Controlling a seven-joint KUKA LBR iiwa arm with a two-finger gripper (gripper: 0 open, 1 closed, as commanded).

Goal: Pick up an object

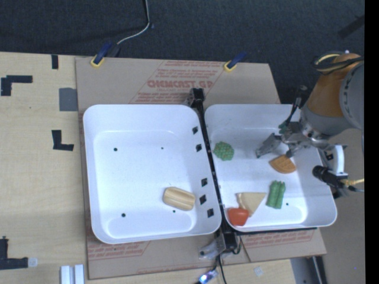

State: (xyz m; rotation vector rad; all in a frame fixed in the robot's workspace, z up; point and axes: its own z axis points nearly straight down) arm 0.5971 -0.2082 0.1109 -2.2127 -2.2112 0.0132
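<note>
my pincer (277, 151): over right bin, fingers spread wide, holding nothing
orange piece (283, 164): just below my fingertips, right bin floor
green ridged piece (275, 194): near front wall, right bin
wedge (251, 201): left of green ridged piece
red piece (238, 216): front corner, touching wedge
broccoli (223, 151): left of my pincer, near divider
right bin (237, 114): holds all five
bread roll (179, 198): left bin (118, 123), well apart

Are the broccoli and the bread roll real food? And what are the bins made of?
Broccoli and roll: probably moulded plastic toys, judging by flat colour and smooth, simple shapes. Bins: likely thin white plastic, slightly glossy with rounded corners.
</note>
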